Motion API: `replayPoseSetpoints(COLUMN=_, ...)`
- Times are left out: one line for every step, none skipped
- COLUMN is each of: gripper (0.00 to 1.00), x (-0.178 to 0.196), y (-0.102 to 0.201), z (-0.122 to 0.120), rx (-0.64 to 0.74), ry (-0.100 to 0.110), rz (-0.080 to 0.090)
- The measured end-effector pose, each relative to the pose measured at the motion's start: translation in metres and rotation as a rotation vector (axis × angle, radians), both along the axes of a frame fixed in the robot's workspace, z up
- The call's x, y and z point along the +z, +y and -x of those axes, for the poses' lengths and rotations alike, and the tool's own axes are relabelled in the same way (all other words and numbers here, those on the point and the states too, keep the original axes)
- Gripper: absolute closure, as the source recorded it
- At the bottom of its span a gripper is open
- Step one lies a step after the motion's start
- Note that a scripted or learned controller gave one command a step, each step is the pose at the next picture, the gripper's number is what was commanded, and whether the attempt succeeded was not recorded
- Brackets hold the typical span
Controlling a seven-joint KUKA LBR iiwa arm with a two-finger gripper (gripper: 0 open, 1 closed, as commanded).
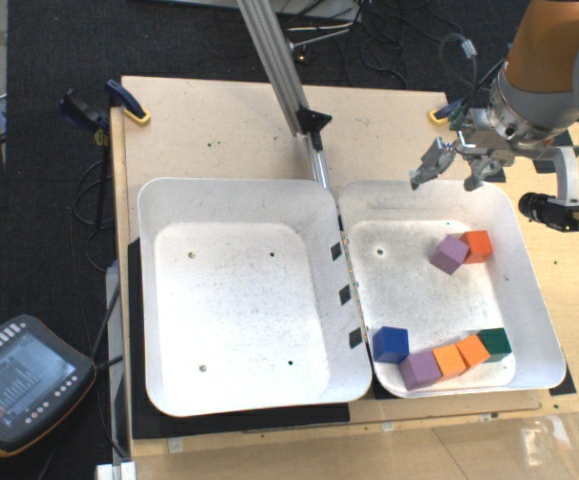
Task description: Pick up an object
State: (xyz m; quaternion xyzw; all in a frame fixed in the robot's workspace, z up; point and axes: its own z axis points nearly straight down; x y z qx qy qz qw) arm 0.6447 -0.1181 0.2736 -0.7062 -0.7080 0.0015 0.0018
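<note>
1. Six blocks are held in the right bin (pixel 529 298): a purple block (pixel 450 254) touching an orange block (pixel 478 245), and along the near wall a blue block (pixel 390 344), purple block (pixel 419 368), orange block (pixel 450 358) and green block (pixel 493 344).
2. The gripper (pixel 453 168) is seen above the bin's far rim, fingers spread apart, nothing held between them.

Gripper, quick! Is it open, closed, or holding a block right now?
Gripper: open, holding nothing, up above the far edge of the right bin.
</note>
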Motion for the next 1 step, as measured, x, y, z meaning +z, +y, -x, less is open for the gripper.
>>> replayPoseSetpoints(gripper=0.00, x=0.0028, y=0.0001, z=-0.0007, rx=0.001, ry=-0.004, rz=0.001)
